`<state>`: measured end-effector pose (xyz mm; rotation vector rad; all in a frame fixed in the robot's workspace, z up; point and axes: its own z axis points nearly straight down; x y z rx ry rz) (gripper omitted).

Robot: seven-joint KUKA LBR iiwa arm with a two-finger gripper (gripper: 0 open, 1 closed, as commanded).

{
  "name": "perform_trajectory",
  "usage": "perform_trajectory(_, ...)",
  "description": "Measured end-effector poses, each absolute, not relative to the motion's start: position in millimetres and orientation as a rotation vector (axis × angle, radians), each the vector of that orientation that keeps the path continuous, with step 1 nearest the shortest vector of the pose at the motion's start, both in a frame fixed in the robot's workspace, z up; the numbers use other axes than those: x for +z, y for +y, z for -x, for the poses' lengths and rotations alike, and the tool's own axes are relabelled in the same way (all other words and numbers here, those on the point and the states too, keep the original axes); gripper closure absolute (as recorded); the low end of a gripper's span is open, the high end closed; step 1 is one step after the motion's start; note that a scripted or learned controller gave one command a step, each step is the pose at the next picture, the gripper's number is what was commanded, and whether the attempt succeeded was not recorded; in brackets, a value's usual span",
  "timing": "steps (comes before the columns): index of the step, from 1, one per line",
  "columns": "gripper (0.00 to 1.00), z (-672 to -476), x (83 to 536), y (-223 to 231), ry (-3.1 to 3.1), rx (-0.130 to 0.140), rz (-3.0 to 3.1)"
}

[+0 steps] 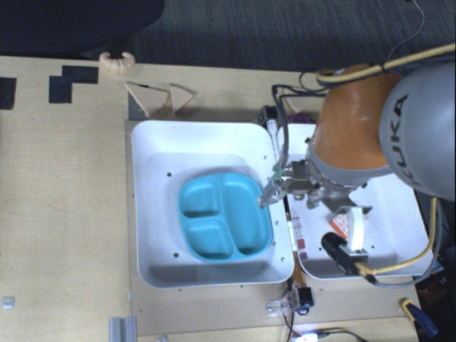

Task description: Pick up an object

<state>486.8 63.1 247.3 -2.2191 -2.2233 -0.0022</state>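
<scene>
arm (399, 120): grey shell, black KUKA lettering | orange band above wrist | yellow and black cables alongside

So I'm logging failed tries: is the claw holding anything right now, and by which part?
It cannot be told. The claw sits at the right rim of the blue tray in the left bin, but nothing visibly sits in its grip.

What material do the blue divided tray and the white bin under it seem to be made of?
The blue three-compartment tray looks like moulded plastic with a smooth matte surface and rounded edges. The shallow white left bin also looks like plastic, smooth, with rounded corners.
</scene>
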Motion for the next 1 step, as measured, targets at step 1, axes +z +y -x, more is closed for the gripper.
perform_trajectory(1,0.00,-486.8,247.3,63.1,-2.223,-0.002,2.219)
